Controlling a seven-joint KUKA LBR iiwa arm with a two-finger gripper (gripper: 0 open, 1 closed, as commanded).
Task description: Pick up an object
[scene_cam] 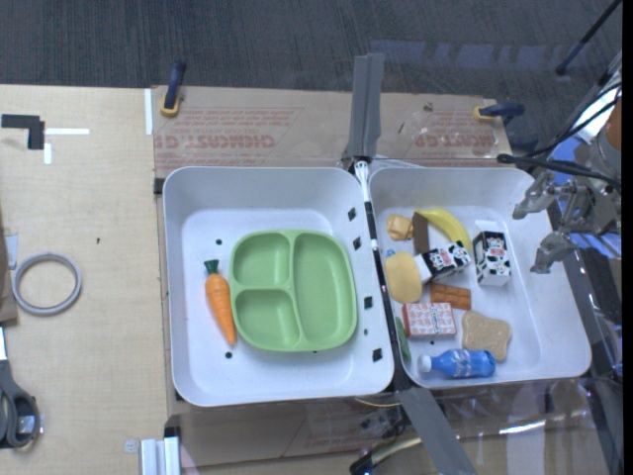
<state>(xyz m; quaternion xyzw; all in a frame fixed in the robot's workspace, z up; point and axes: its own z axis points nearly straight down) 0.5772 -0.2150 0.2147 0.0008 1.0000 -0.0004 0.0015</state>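
Note:
My gripper (542, 228) hangs over the right rim of the right bin (554, 349), its two fingers (529, 202) spread open with nothing between them. Left of it in that bin lie a cow-patterned carton (492, 257), a banana (445, 227), a second black-and-white carton (447, 259), a pale yellow lump (403, 278), a red-and-white box (429, 319), a slice of toast (486, 332) and a blue bottle (458, 364). The left bin (188, 354) holds a green divided plate (294, 290) and a carrot (221, 306) beside it.
A raised divider (368, 255) separates the two bins. On the wooden bench to the left lie a tape roll (44, 283) and scissors (16, 416). Clamps (175, 88) sit on the cardboard behind the bins. Cables run past the arm at the right.

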